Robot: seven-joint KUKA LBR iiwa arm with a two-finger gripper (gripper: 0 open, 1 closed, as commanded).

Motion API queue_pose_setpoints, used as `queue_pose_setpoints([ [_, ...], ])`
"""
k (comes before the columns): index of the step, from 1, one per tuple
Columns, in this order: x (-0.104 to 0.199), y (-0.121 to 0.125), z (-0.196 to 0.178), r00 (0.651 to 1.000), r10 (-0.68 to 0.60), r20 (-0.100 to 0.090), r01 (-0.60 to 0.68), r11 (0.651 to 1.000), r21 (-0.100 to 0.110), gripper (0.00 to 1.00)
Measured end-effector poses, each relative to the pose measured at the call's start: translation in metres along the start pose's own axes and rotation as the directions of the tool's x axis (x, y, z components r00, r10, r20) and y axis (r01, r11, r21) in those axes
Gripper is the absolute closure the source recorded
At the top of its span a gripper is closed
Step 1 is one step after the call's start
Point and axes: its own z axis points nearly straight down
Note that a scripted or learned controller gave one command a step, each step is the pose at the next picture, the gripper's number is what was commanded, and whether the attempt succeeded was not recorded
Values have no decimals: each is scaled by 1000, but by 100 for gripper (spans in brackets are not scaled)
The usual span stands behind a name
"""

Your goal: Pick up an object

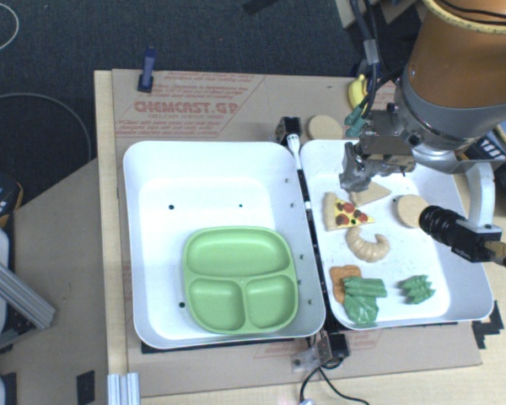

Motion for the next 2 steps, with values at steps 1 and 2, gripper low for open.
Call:
queue_pose_setpoints([
  [1, 0, 1, -10, 1000, -1, 1, 1, 1000, -2, 100],
  [2, 1, 1, -20, 1000, -1, 1, 1, 1000, -5, 100],
])
